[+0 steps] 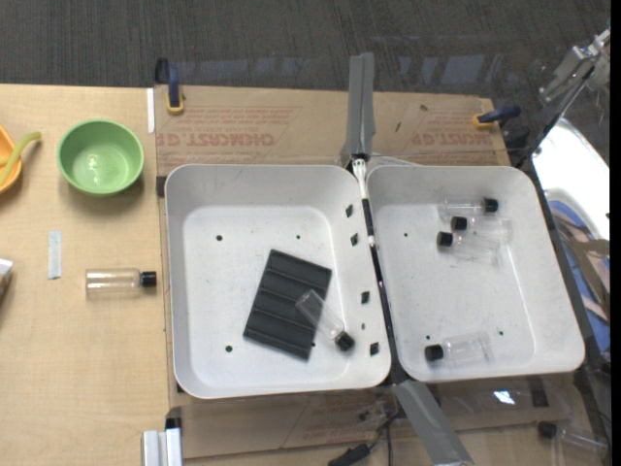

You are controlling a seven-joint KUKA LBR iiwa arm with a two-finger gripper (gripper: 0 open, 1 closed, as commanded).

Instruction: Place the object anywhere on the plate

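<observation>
Vial (315, 311) is the one to watch, clear with a black cap, lying in the left bin with its body overlapping the lower right corner of the plate and its capped end hanging off onto the bin floor.

Working down in size: the bench (78, 357) carries 2 white bins side by side. The left bin (194, 260) holds the plate (277, 299), a dark ridged slab lying at a slant near the middle. The right bin (524, 280) holds a scatter of spare vials (456, 349), all well apart from the plate. Out on the bench sit a green bowl (101, 157) and 1 loose vial (114, 280).

As for the gripper, open or closed on anything, I cannot tell.

My read: the vial is only half home, so the placement is not yet clean. To finish it well, come straight down over the clear body, with the jaws across its narrow width rather than along its length. The vial is round and will likely roll. The ridges should help if it is laid along the grooves. Lift only a little, shift up and left towards the plate's centre, and release low so it does not bounce off.
</observation>
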